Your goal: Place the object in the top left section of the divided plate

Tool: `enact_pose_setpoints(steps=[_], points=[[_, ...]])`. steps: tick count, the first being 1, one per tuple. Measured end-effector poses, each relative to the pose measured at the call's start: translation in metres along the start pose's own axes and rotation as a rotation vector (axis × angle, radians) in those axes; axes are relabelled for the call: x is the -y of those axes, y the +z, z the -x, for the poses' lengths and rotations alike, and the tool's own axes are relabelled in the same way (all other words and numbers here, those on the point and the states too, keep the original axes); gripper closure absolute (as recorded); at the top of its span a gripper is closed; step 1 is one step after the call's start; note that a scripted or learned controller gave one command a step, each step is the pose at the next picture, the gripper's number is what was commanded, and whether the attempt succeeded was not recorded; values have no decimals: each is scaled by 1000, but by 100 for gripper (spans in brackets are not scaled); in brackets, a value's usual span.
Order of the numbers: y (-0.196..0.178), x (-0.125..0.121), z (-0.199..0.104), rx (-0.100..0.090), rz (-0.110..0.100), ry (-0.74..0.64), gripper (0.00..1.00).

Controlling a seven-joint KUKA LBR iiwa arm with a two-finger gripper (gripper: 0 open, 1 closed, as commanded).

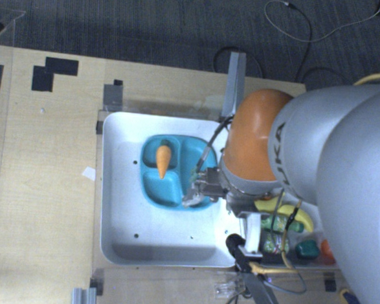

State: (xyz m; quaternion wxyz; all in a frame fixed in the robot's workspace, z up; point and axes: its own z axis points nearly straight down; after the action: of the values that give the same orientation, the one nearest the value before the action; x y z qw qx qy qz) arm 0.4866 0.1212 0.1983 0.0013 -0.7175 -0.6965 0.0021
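Carrot (163,160): small, orange, cone-shaped, broad end toward the top of the view and point toward the bottom. It lies in the plate (174,194), a blue divided dish, in the left-hand section, straddling the upper part of that section and running down toward its middle.

The plate sits inside the left bin (119,195), a shallow white tray on the light wooden desk (38,189). The plate occupies the upper right part of that bin; the remaining bin floor shows a few small dark spots.

The tool (195,195) is at the plate's lower right edge, metallic, directly under the orange band (255,143) of the arm (345,165). Whether it is spread or pressed together cannot be told; the arm body hides much of it. The carrot lies to the left of the tool and slightly above it in the view, apart from it, not touching.

In the right bin, largely covered by the arm, a yellow item (299,217) and a green item (305,249) are visible.
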Motion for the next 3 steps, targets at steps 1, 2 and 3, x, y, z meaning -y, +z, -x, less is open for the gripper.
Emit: enact_pose_setpoints(steps=[1,2,3], points=[[0,0,0,0,0,0,0],[-54,-1,3,-1,3,118,0],[85,2,-56,0,-1,139,0]])
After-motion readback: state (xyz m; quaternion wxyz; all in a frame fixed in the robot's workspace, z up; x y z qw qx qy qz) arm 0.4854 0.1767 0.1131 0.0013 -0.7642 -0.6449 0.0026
